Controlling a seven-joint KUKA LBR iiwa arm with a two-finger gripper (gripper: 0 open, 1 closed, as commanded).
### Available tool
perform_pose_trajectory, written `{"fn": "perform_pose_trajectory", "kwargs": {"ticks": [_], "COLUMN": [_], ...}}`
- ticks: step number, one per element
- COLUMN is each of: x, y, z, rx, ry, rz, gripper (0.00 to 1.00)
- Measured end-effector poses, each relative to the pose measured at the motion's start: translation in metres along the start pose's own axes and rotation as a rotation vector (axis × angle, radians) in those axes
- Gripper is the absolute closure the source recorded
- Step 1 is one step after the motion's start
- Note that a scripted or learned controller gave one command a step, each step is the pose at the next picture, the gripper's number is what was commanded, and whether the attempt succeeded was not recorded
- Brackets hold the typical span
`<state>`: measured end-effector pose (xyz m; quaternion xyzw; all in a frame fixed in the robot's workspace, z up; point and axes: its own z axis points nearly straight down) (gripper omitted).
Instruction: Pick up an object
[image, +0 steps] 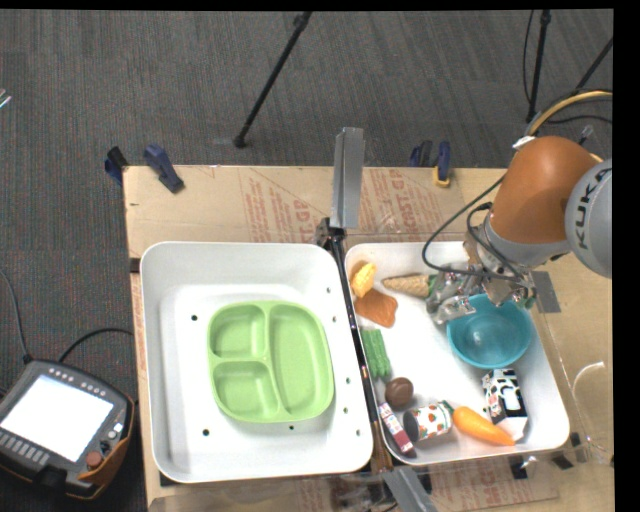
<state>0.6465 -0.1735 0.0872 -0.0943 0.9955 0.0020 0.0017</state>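
The blue bowl sits in the right bin, toward its far right side, and it looks like the thing the arm is going for. The gripper hangs just over the bowl's far left rim, but the fingers are hard to make out among the shiny metal parts, so I cannot tell if they are spread or pressed together, and I cannot see anything held between them. My guess is that the arm is at the reaching step, low and close to the bowl but not yet lifting anything. Other things lie near. A cone sits just left of the gripper, with a piece of corn and an orange slice farther left. A green bean lies by the left wall. At the near end are a brown ball, a small can, a carrot and a black and white carton. The left bin has a green tray in it. Next, I think the gripper needs to get one finger inside the bowl's rim and one outside, squeeze, then go straight up. It should stay off the cone so it does not bump it.
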Motion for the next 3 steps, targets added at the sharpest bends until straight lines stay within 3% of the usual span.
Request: {"fn": "perform_pose_trajectory", "kwargs": {"ticks": [1, 2, 3], "x": [0.004, -0.005, 0.025], "y": [-0.001, 0.045, -0.013], "z": [-0.001, -0.001, 0.000], "rx": [-0.003, 0.002, 0.002], "ry": [0.016, 0.013, 0.003], "rz": [0.002, -0.014, 0.040], "gripper": [0.00, 0.00, 0.00]}}
